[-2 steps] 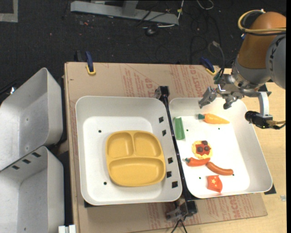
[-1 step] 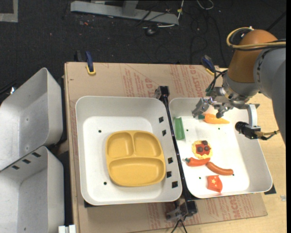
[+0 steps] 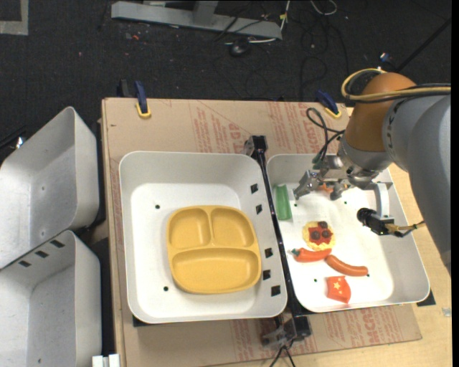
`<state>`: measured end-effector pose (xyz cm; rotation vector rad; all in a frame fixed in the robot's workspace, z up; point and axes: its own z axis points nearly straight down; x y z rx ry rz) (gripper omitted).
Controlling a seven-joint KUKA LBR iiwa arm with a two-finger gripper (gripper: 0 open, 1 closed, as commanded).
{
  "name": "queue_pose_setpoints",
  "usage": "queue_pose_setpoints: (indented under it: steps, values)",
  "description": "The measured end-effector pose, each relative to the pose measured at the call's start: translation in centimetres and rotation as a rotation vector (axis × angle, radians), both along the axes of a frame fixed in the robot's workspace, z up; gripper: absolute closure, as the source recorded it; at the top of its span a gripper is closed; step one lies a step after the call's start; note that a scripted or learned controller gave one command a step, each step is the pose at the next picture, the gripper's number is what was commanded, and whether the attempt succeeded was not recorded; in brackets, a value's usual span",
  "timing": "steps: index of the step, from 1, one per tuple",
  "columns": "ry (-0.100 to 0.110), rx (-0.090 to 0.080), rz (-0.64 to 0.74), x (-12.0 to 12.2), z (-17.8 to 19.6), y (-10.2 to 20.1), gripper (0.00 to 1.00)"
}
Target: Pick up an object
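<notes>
Nearest the camera, at 6 o'clock, a black clamp grips the front edge of the cardboard-covered bench, where the two white bins meet. The left bin holds a yellow divided plate lying flat near its middle. In the right bin, the toy foods lie loose on the floor: a red strawberry piece at about 5 o'clock in that bin, a sausage just beyond it, a red chilli pepper close beside the sausage toward 9 o'clock, and a small round pizza touching the chilli's far side. A green block lies along the bin's left wall at 10 o'clock, apart from the rest. Farther back, the hand hangs over the far part of the right bin, at about 12 o'clock from the pizza; its fingers stand apart with nothing between them. The grey arm with its orange band comes in from 3 o'clock. At 9 o'clock off the bench sit two spare white bins. Beyond the bench, at 12 o'clock, lies dark carpet with cables and a grey metal base
</notes>
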<state>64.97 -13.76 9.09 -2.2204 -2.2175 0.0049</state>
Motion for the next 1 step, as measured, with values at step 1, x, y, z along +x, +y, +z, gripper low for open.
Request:
queue_pose_setpoints:
  steps: [1]
  values:
    - [-0.008,-0.001,0.0,0.21,1.49,0.0,1.0]
